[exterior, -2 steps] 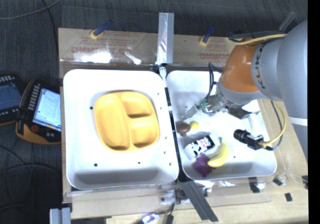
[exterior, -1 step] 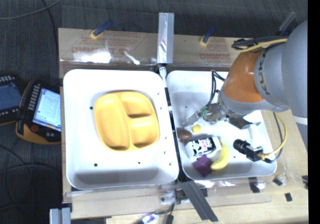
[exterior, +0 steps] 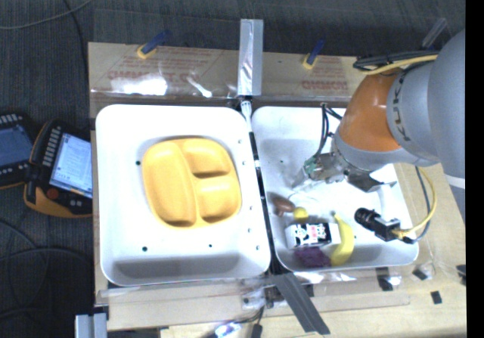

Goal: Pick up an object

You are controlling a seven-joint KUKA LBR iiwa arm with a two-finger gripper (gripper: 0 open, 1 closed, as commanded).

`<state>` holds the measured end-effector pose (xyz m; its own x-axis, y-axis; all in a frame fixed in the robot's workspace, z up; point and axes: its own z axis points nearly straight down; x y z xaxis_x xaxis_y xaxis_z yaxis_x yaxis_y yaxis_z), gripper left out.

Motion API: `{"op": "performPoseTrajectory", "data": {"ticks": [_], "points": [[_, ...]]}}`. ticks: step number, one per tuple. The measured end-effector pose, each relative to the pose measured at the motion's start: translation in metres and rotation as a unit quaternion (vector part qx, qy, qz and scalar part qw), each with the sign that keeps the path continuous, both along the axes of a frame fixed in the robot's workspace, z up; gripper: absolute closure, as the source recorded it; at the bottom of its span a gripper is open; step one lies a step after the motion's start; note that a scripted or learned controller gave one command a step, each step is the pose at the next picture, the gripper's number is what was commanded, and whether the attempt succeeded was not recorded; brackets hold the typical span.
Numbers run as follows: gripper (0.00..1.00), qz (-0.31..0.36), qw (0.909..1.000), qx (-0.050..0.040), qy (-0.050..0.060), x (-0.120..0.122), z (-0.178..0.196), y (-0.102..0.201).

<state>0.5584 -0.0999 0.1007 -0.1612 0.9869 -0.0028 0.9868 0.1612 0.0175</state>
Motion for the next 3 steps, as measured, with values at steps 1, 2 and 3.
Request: {"op": "performPoseTrajectory", "data": {"ticks": [1,2,3], "points": [[1.0,-0.045,0.999,-0.0002,0.01,-0.026,0.082,0.047],[1.0,-0.053,0.9985,0.0007,0.011,-0.064,0.108,0.054],[1.0,-0.1,0.995,0.0002,0.011,-0.075,0.082,0.094]]}}
